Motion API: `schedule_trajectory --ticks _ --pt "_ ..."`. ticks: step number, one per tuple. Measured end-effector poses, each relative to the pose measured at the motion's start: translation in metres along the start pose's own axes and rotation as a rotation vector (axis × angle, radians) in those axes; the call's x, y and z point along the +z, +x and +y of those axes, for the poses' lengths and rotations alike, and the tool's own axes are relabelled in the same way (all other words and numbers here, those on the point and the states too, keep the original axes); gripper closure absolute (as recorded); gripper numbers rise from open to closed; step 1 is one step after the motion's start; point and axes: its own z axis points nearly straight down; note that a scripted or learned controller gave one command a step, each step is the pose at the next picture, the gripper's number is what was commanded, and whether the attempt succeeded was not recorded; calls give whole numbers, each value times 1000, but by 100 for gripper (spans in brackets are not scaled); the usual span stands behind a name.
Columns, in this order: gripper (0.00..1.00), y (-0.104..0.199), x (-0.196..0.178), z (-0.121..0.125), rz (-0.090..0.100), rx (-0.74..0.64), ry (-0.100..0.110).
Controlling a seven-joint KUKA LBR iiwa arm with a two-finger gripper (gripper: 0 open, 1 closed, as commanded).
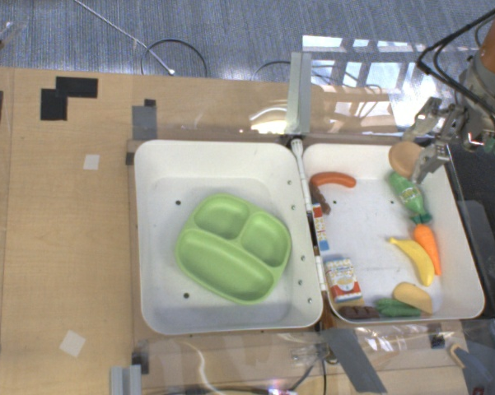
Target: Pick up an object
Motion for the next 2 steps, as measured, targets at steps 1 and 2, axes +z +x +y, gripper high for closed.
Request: schedule_trajectory --ticks 1,2 --pt "100 20 41 82 8 190 -4" --pt "100 45 49 178 10 580 -3"
